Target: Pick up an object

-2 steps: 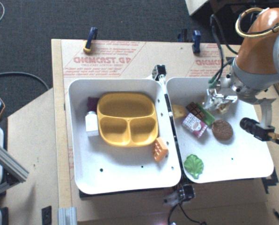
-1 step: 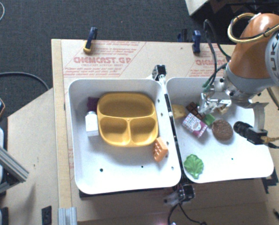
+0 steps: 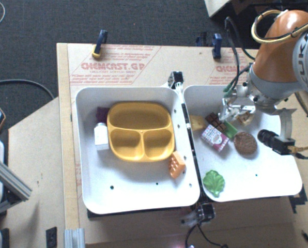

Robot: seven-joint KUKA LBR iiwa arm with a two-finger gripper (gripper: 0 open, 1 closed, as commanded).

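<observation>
My gripper (image 3: 230, 117) hangs low over the upper middle of the right bin (image 3: 278, 182), just above a cluster of small things. Right below its fingers lie a dark chocolate bar (image 3: 214, 121), a pink and white packet (image 3: 215, 137), a green strip (image 3: 231, 130) and a brown round cookie (image 3: 245, 143). A tan item (image 3: 244, 119) sits beside the fingers. Nothing shows clearly between the fingers. A green leaf-shaped toy (image 3: 214, 182) lies near the bin's front left corner.
The left bin (image 3: 123, 192) holds a yellow divided plate (image 3: 140, 130), a white bottle (image 3: 101, 136), a dark purple item (image 3: 102, 112) and an orange block (image 3: 177, 165). A black cylinder (image 3: 274, 140) on the arm's side juts over the right bin. Clamps (image 3: 98, 43) grip the board's far edge.
</observation>
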